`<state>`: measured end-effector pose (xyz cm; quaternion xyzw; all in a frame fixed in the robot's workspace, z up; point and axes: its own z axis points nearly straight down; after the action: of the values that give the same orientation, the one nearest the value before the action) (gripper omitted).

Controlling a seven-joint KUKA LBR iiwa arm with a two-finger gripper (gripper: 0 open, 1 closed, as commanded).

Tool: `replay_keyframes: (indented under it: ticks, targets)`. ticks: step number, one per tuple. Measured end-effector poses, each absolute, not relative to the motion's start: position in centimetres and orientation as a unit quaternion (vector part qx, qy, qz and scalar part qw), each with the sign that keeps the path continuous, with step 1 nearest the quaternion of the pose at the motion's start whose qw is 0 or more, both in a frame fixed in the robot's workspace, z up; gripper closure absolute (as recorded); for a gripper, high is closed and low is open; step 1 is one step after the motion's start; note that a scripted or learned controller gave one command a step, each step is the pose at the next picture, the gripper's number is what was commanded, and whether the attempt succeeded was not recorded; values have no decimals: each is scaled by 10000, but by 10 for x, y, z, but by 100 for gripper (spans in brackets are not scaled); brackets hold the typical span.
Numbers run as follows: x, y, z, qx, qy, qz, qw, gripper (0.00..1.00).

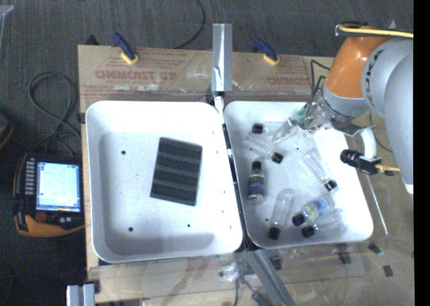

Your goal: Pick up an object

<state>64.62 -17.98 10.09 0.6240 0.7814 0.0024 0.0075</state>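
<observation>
The right bin point(363, 227) holds several small clear bottles with black caps. One with a dark label point(255, 183) lies near the bin's left wall. Another with a blue label point(314, 210) lies near the front. A third point(316, 165) lies toward the right. My gripper point(304, 119) hangs over the back right of this bin, under the orange wrist band point(349, 72). Its tip is close to a clear bottle point(283, 131), and whether it touches is unclear. A black ribbed pad point(177, 171) lies flat in the middle of the left bin point(107, 123).
A metal bar point(222, 59) stands at the back between the bins. Blue clamps point(123, 44) point(266, 51) grip the board's back edge. A teach pendant point(50, 194) lies on the floor to the left. A black fitting point(356, 159) juts from the arm over the right bin's edge.
</observation>
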Motion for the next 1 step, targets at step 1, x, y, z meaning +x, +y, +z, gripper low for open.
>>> replay_keyframes:
  ticks: [1]
  targets:
    - [647,-179,110,6237,7816,31,75,100]
